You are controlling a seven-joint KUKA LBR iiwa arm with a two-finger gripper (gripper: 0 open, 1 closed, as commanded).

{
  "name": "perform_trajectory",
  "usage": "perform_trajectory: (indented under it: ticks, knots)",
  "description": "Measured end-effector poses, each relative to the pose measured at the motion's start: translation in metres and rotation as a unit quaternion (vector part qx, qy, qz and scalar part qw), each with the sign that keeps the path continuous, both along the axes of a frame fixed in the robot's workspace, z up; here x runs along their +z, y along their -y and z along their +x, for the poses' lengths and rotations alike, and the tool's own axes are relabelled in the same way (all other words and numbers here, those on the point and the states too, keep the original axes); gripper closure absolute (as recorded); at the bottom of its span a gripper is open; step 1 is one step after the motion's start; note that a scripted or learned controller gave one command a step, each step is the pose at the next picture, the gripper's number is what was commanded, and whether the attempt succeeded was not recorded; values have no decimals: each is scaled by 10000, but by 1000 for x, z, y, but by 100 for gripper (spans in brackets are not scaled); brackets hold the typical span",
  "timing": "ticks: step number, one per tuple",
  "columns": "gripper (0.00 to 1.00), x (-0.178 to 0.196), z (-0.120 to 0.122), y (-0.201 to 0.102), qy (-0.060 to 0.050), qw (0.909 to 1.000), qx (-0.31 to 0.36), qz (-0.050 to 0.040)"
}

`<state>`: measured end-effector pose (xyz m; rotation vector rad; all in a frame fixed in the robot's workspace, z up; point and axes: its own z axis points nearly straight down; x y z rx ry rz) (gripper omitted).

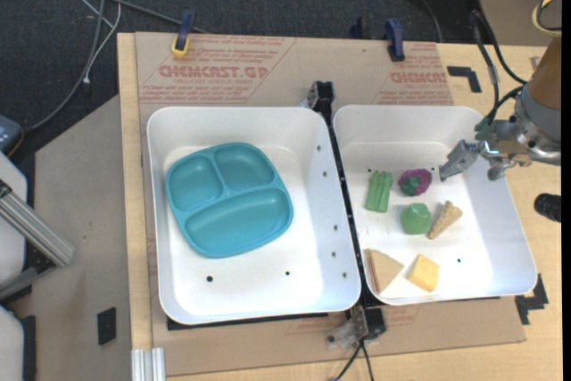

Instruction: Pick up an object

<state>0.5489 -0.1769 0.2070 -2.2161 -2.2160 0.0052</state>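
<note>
Object to pick: any of six small pieces in the right bin (500, 219), lower left of the gripper (473, 158), whose fingers look spread and hold nothing. Nearest is the purple piece (414, 182). Largest to smallest: two bins, one teal divided plate (230, 198), six pieces.

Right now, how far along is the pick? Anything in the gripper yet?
Done: the gripper is over the right bin, at its upper right. In hand: nothing visible between its fingers. Left: the whole grasp. The purple piece, green block, green round piece and yellow cube all lie on the bin floor.
</note>
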Motion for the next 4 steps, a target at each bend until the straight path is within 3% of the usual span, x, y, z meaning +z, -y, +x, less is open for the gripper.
perform_trajectory:
  ticks: [2, 3, 4]
  knots:
    - [0, -104, -10, 8, 5, 10000, -4, 1]
    - [100, -90, -8, 9, 42, 10000, -6, -8]
    - [100, -45, -11, 11, 63, 10000, -2, -24]
